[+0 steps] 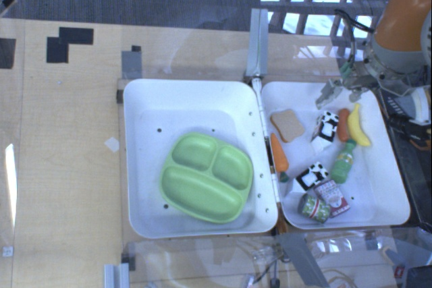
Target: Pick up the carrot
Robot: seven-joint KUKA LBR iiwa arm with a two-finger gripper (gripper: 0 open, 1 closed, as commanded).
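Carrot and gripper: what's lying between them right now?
In the camera view, the slice of bread lies between the carrot, at the right bin's left wall, and the gripper near its back edge.

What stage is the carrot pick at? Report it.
Done: nothing visible yet; the carrot lies in the right bin, against its left wall. In hand: the gripper hangs over the bin's far side, away from the carrot, near the banana. Left: reach, grasp, lift.
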